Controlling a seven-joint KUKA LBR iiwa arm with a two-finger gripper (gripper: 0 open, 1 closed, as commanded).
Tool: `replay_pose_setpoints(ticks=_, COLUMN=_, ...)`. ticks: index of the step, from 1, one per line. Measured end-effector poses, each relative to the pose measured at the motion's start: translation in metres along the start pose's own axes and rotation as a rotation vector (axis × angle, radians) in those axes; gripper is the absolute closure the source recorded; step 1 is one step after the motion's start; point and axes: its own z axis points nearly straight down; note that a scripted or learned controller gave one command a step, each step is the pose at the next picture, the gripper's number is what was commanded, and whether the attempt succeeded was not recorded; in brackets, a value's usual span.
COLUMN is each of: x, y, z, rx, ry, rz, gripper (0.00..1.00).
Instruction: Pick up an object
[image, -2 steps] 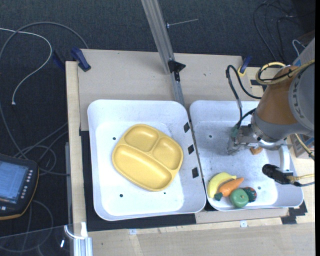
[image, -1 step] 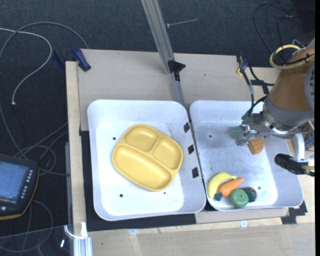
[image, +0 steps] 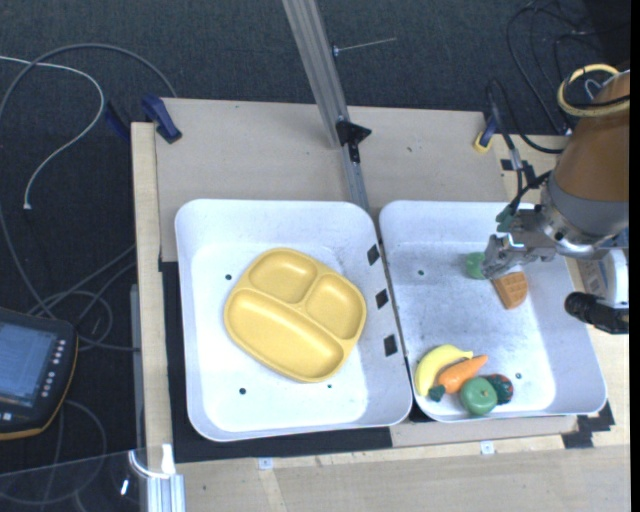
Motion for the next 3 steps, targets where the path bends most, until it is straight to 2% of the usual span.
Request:
replay_pose_setpoints(ticks=2, x=0.116, y=-0.010, z=-0.022, rx=0.006, ry=0.005, rz=-0.006, gripper=1.00)
replay_pose_setpoints(ticks=3, x=0.171, y=-0.024, z=-0.013, rx=0.010, ry=0.005, rz=-0.004, gripper=1.00)
